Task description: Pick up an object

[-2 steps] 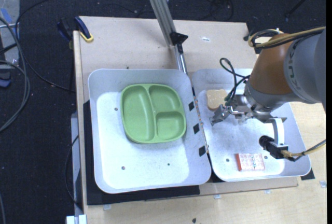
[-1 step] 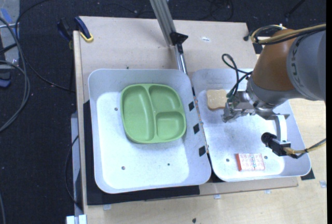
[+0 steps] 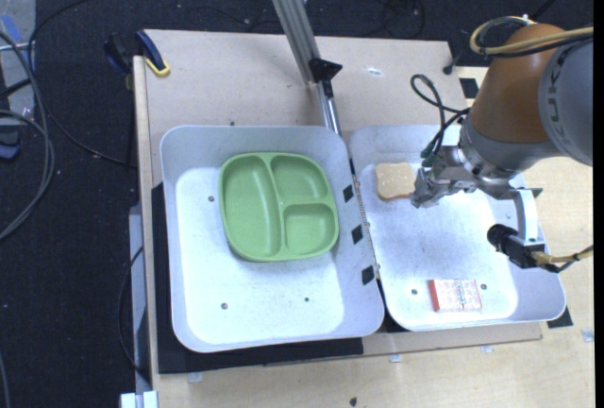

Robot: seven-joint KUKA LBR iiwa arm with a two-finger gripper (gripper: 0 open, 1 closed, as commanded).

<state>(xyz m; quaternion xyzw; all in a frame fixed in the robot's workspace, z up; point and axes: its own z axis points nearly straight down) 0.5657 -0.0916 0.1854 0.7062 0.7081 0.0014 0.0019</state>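
A tan slice of bread (image 3: 394, 181) lies at the upper left of the right bin (image 3: 491, 236). My gripper (image 3: 422, 192) hangs right at the bread's right edge, low over the bin floor; the wrist hides how it meets the bread. A small red and white packet (image 3: 457, 295) lies flat near the right bin's front edge. A green divided plate (image 3: 279, 205) rests in the left bin (image 3: 193, 236).
A slanted metal pole (image 3: 297, 14) runs from the top of the view down to the gap between the bins. Cables hang off the arm's wrist on the right. A blue and yellow clamp (image 3: 151, 54) sits at the bench's far left corner.
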